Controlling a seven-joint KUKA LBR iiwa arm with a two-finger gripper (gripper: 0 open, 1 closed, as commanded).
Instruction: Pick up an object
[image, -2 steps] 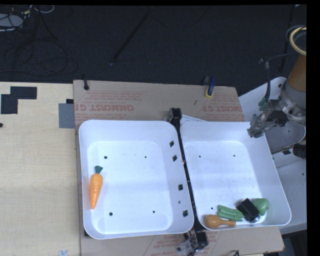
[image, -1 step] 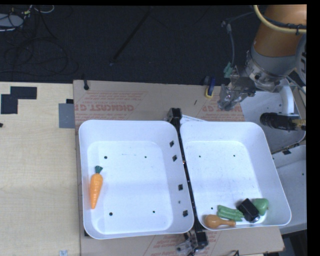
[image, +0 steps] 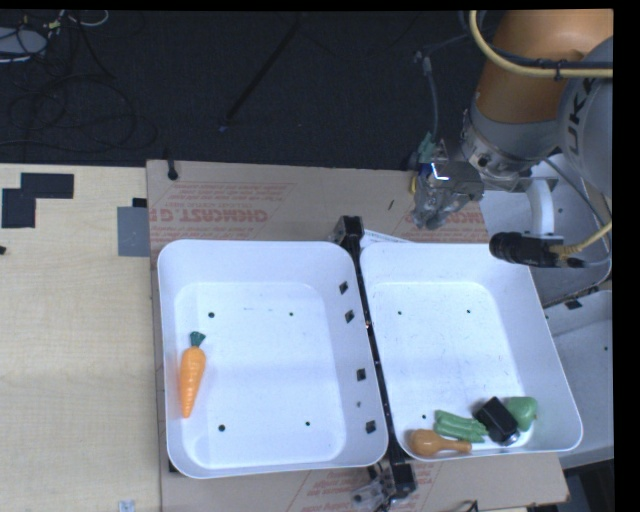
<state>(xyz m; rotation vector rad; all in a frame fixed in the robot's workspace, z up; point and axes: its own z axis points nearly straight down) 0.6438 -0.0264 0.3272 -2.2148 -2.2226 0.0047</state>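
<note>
Carrot (image: 191, 378) lies lower left of left bin (image: 255, 262) | small heap of toys (image: 478, 428) sits lower right of right bin (image: 455, 268) | gripper (image: 437, 212) hovers upper right, beyond bin rim; finger state: cannot tell, nothing visibly held | pick not yet begun; descent, grasp, lift all remain

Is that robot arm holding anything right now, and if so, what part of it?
Nothing is visibly held. The gripper hangs above the far edge of the right bin, away from the toys clustered in its near corner and the carrot in the left bin.

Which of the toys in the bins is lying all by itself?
The orange carrot in the left bin. The other toys huddle together in the right bin's near corner.
</note>
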